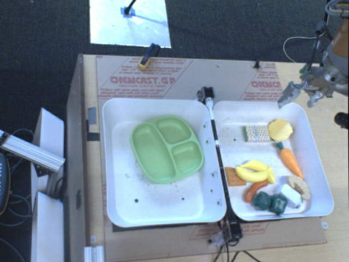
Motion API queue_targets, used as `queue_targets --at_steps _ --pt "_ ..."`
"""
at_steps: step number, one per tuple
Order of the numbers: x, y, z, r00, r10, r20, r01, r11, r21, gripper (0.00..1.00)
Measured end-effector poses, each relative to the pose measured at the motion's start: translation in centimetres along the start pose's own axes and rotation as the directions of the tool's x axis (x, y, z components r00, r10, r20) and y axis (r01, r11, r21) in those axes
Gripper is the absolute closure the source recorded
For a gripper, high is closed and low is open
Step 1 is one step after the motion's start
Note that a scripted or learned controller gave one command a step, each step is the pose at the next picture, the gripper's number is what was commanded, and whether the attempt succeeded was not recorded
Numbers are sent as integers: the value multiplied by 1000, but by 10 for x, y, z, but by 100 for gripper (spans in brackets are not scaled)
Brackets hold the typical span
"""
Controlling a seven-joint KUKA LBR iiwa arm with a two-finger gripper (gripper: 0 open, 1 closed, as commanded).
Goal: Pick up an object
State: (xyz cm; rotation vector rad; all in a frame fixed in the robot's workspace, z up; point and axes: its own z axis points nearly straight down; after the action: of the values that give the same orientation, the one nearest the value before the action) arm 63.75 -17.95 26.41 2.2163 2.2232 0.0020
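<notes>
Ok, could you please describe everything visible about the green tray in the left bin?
The green tray is pale green and looks like smooth plastic. It has rounded corners and three compartments: one long and two smaller. It lies flat, right side up, turned at a slant, on the floor of the left bin, near its middle. Nothing lies in it or touches it besides the bin.

A green divided tray [166,148] lies in the left white bin [117,201], slightly tilted, with three compartments. The worktop [163,78] under the bins is a board printed with red lettering. A small yellow-and-black clip [148,57] lies at its far edge. Beyond it, a shiny square sheet [129,15] rests on the dark floor [43,37].
</notes>
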Motion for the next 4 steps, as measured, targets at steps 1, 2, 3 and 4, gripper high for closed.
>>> queue_targets --at_steps 1,2,3,4 --pt "-7 2 134 1000 2 -1 -2 1000 4 0" --pt "-24 28 169 1000 0 1 0 1000 -5 0" --pt "-24 30 156 1000 -4 3 4 1000 -11 100" --pt "-24 30 156 1000 -4 3 4 1000 -10 0"
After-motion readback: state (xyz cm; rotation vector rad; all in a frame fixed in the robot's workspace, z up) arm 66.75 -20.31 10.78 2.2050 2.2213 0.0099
